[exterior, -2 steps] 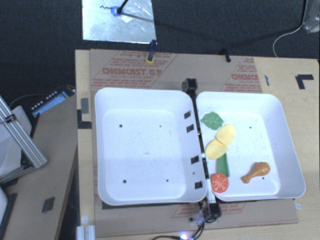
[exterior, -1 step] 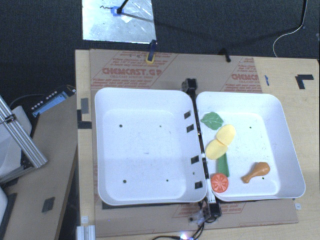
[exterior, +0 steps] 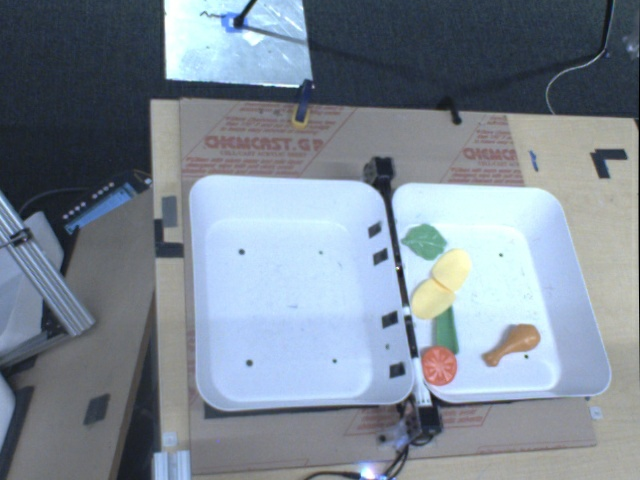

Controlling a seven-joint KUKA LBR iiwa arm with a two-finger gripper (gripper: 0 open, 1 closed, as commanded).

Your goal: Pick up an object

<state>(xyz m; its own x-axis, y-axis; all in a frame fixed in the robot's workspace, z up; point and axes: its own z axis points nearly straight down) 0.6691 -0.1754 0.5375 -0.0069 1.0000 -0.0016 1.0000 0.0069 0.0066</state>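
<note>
The right bin (exterior: 570, 268) holds several toy foods along its left side. A green leaf (exterior: 424, 239) lies at the top. Below it a yellow piece (exterior: 452, 267) touches a second yellow piece (exterior: 431, 298). A dark green stick (exterior: 444, 330) runs down from them to a red tomato (exterior: 438, 366) at the bin's lower left corner. An orange-brown drumstick (exterior: 513, 344) lies apart, toward the bin's lower middle.
The left bin (exterior: 290, 288) sits beside the right one, joined by a black clipped divider (exterior: 395, 278). Both rest on a cardboard sheet (exterior: 260, 133). A silver plate (exterior: 237, 28) lies beyond the bench; metal framing (exterior: 40, 278) stands at the far left.
</note>
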